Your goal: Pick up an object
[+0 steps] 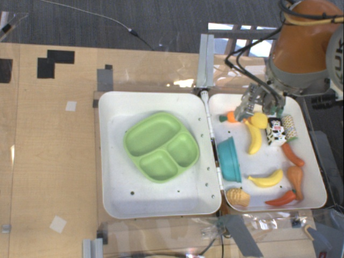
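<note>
Orange carrot (231,117) half hidden, claw (248,112) blurred

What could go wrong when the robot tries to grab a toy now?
The toys in the right bin are crowded. The hand hangs by the upper banana, a small orange piece and a black-and-white toy, so it might bump one aside or pinch two together. The curved banana could slip free.

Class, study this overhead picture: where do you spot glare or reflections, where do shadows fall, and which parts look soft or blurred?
Camera view: bright glare streaks along the clear panel behind the bins and at the bench's front edge; soft, even light, with a faint shadow around the green divided plate in the left bin; the claw over the right bin looks slightly blurred, its fingers hard to make out.
</note>
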`<action>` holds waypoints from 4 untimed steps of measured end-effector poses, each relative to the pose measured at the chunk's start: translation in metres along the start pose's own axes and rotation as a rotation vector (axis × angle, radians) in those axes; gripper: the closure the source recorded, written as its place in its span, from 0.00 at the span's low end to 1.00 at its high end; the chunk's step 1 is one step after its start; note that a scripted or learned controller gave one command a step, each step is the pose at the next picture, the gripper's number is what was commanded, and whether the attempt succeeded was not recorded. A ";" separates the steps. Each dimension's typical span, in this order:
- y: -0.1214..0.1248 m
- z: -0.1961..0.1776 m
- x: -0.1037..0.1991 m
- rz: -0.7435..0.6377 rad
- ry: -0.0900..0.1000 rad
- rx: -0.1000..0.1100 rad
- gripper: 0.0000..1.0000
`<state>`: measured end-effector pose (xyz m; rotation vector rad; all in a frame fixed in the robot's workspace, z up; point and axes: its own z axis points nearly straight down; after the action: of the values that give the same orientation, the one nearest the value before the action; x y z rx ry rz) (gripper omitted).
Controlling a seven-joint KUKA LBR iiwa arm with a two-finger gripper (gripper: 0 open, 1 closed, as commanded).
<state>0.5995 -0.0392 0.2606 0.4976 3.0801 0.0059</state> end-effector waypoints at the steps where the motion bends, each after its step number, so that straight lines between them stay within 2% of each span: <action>1: -0.011 0.076 0.085 -0.063 0.022 0.005 1.00; 2: 0.031 -0.017 0.092 -0.044 0.006 0.000 1.00; 3: 0.038 -0.078 0.002 0.048 0.006 0.002 1.00; 4: -0.024 0.064 -0.033 -0.081 0.025 0.008 1.00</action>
<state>0.6249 -0.0724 0.1969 0.3755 3.1235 -0.0013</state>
